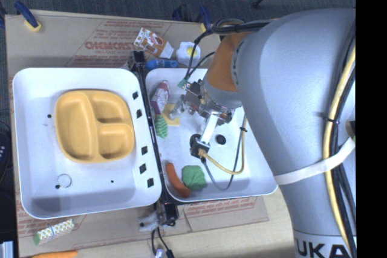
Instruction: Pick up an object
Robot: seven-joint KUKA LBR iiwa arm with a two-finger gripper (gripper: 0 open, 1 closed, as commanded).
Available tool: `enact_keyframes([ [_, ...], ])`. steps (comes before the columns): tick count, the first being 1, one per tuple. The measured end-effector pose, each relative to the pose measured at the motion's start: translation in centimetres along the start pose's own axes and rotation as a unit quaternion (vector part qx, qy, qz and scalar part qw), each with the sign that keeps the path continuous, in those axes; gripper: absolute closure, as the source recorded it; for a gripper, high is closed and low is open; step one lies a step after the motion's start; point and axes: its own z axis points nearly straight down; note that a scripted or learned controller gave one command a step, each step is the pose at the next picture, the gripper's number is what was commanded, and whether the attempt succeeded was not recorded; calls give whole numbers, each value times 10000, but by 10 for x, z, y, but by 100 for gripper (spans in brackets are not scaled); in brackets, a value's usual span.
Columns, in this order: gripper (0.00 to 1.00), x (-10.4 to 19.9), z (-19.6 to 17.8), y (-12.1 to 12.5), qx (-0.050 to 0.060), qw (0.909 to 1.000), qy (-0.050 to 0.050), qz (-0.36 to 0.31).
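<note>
The jaws' opening cannot be told on the gripper (pixel 188 98) above the right-hand shallow white bin (pixel 257 181), and the flat maroon packet (pixel 160 96) lies just beside it toward the view's left, its long axis parallel to the bin's dividing wall.

Tray (pixel 77 124) yellow; left bin (pixel 33 148) white; crumpled lump (pixel 193 177) green; long piece (pixel 176 179) orange-red.

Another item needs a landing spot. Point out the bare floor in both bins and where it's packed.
Left bin: bare floor below the yellow tray in the view, plus a strip on its left. Right bin: crowded; maroon packet, green ridged piece, orange stick and green lump line its left and lower sides, with the gripper over the middle.
</note>
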Motion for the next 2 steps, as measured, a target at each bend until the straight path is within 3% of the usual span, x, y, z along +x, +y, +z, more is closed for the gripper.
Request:
enact_keyframes([
  [1,0,37,-1,53,-17,9995,2,-305],
  [2,0,-2,0,14,1,9937,1,1122],
])
